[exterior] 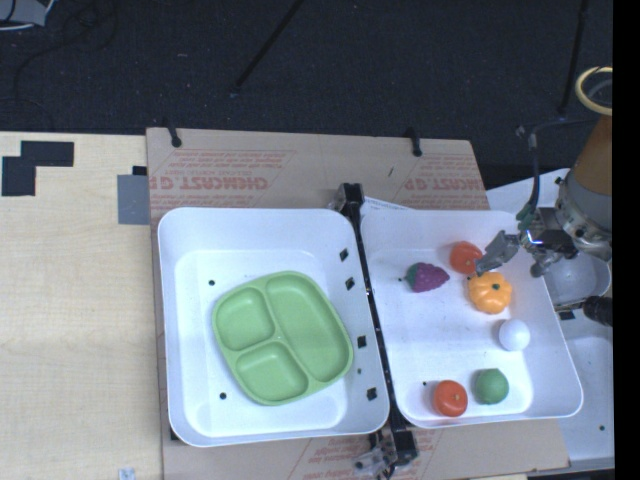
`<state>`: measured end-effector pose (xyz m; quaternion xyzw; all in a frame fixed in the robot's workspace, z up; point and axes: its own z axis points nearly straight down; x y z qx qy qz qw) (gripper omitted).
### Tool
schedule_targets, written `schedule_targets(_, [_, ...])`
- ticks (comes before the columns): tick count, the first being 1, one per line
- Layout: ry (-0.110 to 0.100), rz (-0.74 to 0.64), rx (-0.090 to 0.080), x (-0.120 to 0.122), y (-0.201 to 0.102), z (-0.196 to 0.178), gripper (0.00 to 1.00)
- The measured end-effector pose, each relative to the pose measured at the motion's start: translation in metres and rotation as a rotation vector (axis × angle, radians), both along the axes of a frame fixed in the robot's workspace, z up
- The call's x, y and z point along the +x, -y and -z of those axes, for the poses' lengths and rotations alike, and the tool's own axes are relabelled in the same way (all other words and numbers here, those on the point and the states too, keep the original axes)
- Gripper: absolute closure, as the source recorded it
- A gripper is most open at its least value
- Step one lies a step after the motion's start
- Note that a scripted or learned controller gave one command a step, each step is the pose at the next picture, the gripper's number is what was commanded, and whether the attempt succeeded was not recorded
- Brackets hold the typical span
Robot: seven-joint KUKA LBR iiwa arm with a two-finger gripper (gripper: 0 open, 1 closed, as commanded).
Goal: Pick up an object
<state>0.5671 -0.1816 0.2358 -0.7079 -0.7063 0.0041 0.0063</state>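
The two-finger gripper [520,249] hung over the right white bin [420,393] near its far right wall, jaws spread open and holding nothing, one finger reaching toward the small red-orange toy fruit [463,257], probably lining up a grasp. The likeliest targets sat close by: that fruit and the yellow-orange toy pepper [490,293] just below. The green three-compartment plastic plate [282,337] lay in the left white bin [185,268], well apart.

6 toy fruits [489,293] in right bin [545,408]

Tray [281,338] in L bin [190,268], toys [470,368] in R bin [545,388]
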Motion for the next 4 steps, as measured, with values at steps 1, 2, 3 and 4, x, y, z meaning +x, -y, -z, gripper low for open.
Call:
schedule_targets(1, [0.012,-0.002,-0.002,0.002,0.000,-0.007,0.00])
schedule_targets(2, [0.006,-0.002,0.000,-0.005,-0.004,0.055,0.00])
schedule_targets(3, [0.006,-0.002,0.000,-0.012,-0.002,0.117,0.00])
schedule_targets(4, [0.010,-0.001,-0.002,-0.012,-0.003,0.150,0.00])
